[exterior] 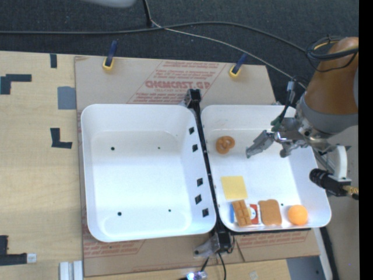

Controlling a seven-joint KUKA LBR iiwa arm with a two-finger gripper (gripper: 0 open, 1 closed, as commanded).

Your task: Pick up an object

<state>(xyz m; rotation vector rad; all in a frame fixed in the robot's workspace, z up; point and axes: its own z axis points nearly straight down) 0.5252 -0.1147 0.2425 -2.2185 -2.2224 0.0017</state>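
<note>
Seen from above at a slant, two shallow white bins are sitting side by side on a cardboard sheet that is lying across a pale wooden surface. Two yellow clamps, the left clamp and the right clamp, are gripping the far edge of the cardboard. A thin black cable is trailing over the dark floor beyond.

The left bin is lying towards the left of the picture. The right bin is holding five small things. A brown doughnut-shaped piece is lying near the bin's left wall, towards the far end. A flat yellow square is lying nearer the camera, and just below it a small red and white packet is resting against the near wall. Just beside the packet a brown bread-like piece is lying, and an orange ball is sitting in the near right corner.

The grey arm with its orange band is reaching in from the right over the right bin. Its gripper is hanging above the bin's bare middle, to the right of the doughnut-shaped piece and apart from it. Its fingers are spreading open and are holding nothing.
</note>
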